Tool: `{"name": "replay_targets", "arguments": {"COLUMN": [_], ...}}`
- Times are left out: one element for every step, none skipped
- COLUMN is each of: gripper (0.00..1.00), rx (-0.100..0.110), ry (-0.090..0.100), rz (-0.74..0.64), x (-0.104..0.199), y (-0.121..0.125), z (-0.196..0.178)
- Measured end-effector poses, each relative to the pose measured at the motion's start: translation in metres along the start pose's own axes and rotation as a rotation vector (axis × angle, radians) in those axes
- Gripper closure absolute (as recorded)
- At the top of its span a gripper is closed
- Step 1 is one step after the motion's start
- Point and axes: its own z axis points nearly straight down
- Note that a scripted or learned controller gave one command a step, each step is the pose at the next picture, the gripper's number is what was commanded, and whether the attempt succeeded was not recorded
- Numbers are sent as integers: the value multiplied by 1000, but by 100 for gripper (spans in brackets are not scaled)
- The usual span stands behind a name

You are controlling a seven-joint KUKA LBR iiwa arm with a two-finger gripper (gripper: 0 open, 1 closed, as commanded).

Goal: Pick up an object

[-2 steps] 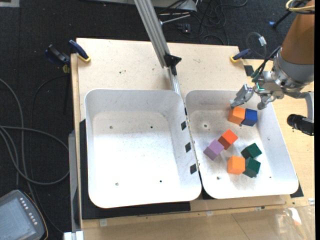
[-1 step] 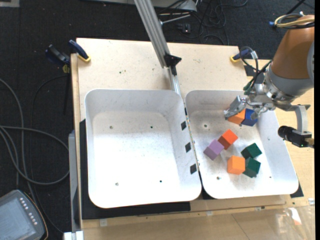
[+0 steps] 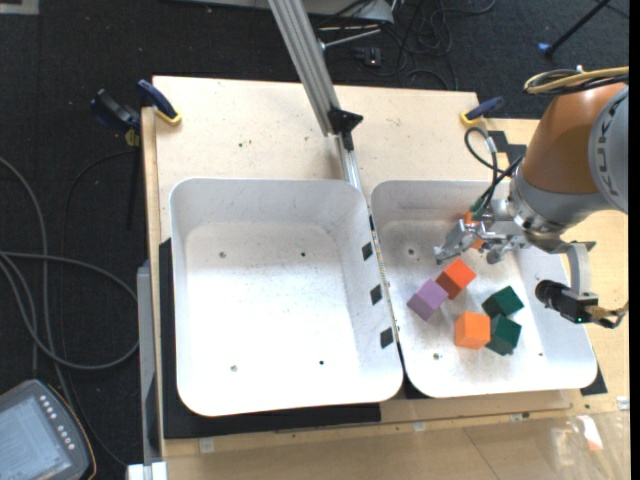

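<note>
The gripper hangs low over the right-hand bin, in the right middle of the frame, its metal parts pointing toward the lower left. It is small and tangled with cables and an orange fitting, so whether it is apart or closed I cannot tell, and I see nothing clearly caught in it. Just below its tip sits a red-orange block, close enough that the two nearly meet in the picture; whether they touch is hard to judge.

Against that block's lower left leans a lilac block. Further down the bin lies an orange block, and to its right a pair of dark green blocks, one above the other, so close together that the line between them is hard to make out.

Behind the gripper the arm swells into its orange band and grey shell, cut off by the right edge of the frame. It hides the bin's upper right corner. A black fitting with a cable juts out below it over the bin's right side.

The left-hand bin shows just dark specks on its white floor. A slanted metal rail runs from the top of the frame down to the seam between the bins. The bench is pale wood, with clamps at its upper corners.
</note>
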Motion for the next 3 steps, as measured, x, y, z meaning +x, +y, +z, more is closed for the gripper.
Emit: {"name": "replay_targets", "arguments": {"gripper": [0,100,100], "rx": [-1,-8,-13], "ry": [0,-1,-3], "rz": [0,0,-3], "x": [3,2,-5], "y": [-11,-9,-2], "z": [54,41,-17]}}
